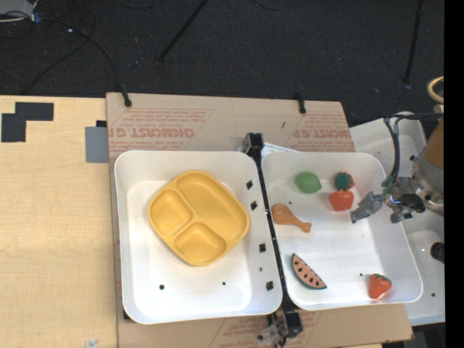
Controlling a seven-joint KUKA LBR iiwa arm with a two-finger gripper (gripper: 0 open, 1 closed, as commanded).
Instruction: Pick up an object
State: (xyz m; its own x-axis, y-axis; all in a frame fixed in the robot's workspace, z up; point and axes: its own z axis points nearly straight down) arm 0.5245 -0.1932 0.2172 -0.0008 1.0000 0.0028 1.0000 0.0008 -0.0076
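My gripper (pixel 380 210) hangs over the right edge of the right bin (pixel 341 296), open, with nothing between its fingers. Its left finger (pixel 365 208) sits just right of a red tomato toy (pixel 341 199) with a green top. Further left lie a green lime (pixel 307 183) and a tan chicken drumstick (pixel 290 218). A watermelon slice (pixel 308 272) rests near the bin's front, and a strawberry (pixel 378 286) lies in the front right corner.
The left bin (pixel 138 281) holds a yellow divided plate (pixel 198 217). A black divider with clips (pixel 262 223) runs between the bins. The arm's wrist and cables (pixel 417 187) stand over the right rim. Cardboard lines the bench behind.
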